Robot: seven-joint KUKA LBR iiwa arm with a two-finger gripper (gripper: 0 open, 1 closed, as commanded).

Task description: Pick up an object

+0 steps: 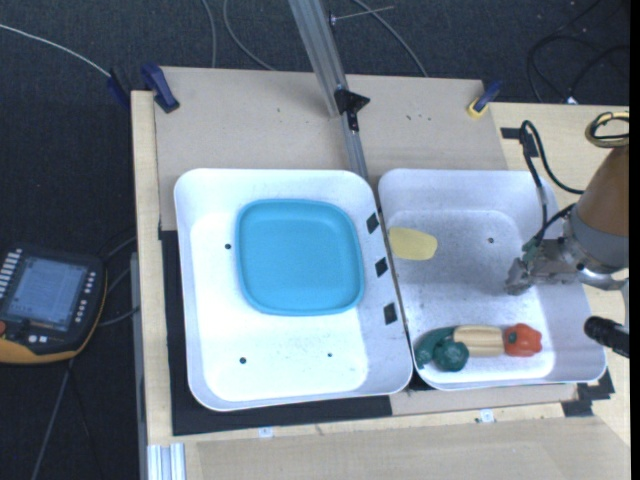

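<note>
Hovering at the right bin's right side, the grey two-finger gripper is kept clear of the objects; jaw state cannot be told. Candidates are grouped along the near wall: green lump, tan wooden cylinder, red piece. A pale yellow flat piece is placed by the left wall.
</note>
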